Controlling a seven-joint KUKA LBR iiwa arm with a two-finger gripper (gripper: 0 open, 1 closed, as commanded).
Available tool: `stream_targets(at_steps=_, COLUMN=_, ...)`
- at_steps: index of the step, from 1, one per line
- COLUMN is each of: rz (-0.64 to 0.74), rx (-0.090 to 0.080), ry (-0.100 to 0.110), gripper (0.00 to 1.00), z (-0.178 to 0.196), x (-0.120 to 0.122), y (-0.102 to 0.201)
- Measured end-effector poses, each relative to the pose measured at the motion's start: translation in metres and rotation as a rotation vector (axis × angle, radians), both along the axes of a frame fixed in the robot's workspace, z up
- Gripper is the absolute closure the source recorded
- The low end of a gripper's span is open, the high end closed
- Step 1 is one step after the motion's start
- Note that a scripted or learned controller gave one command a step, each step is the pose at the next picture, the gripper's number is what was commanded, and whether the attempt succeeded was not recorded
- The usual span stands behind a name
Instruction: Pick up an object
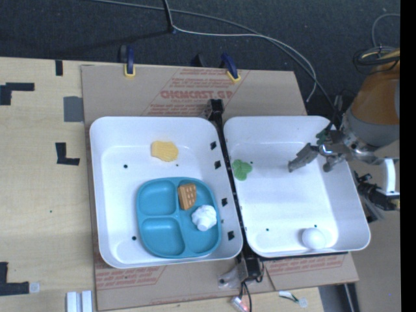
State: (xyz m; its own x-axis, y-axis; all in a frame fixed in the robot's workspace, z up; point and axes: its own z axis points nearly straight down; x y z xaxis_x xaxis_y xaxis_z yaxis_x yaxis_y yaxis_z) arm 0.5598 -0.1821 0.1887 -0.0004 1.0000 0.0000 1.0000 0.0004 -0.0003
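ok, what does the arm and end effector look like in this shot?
Grey arm with a broad orange band above the wrist. The end effector is dark grey metal with two slim fingers. Dark cables loop beside the wrist.

The pale wooden surface [39, 200] has black tape marks scattered on its left part. A sheet of printed cardboard [188, 91] lies on it, clipped at the far edge by two clamps [129, 62], and carries the left bin [104, 135] and right bin [286, 123], touching side by side.
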Motion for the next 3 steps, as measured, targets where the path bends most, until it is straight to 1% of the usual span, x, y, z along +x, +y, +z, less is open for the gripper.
stream_targets(at_steps=1, rz=0.0, rx=0.0, ry=0.0, gripper=1.0, z=0.01, x=0.0, y=0.0)
stream_targets(at_steps=2, rz=0.005, rx=0.0, ry=-0.002, gripper=1.0, z=0.036, x=0.044, y=0.047)
stream_targets(at_steps=3, rz=0.0, rx=0.0, ry=0.0, gripper=0.0, z=0.035, x=0.043, y=0.045)
